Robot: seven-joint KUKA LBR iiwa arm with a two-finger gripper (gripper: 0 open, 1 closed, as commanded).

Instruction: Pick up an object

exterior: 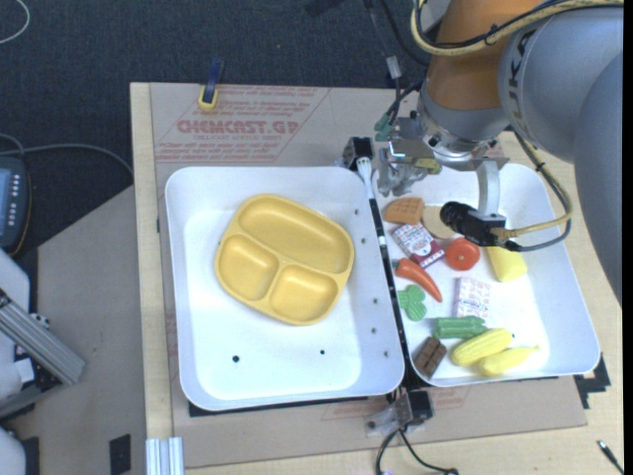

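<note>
The right bin [566,295] holds a litter of small play-food items: a red chili pepper [419,276] whose long axis runs diagonally, its tip toward the lower right, a tomato [462,254], a corn cob [481,345] lying roughly left to right, and a tan cookie [403,210] at the far left corner. The jaws [396,169] hover at that far left corner just above the cookie, and I cannot tell how far they are spread or whether they touch anything. A yellow divided plate [285,257] sits in the left bin [193,265].

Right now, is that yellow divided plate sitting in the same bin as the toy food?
No, the yellow plate lies in the left bin; the toy food is in the right bin.
</note>
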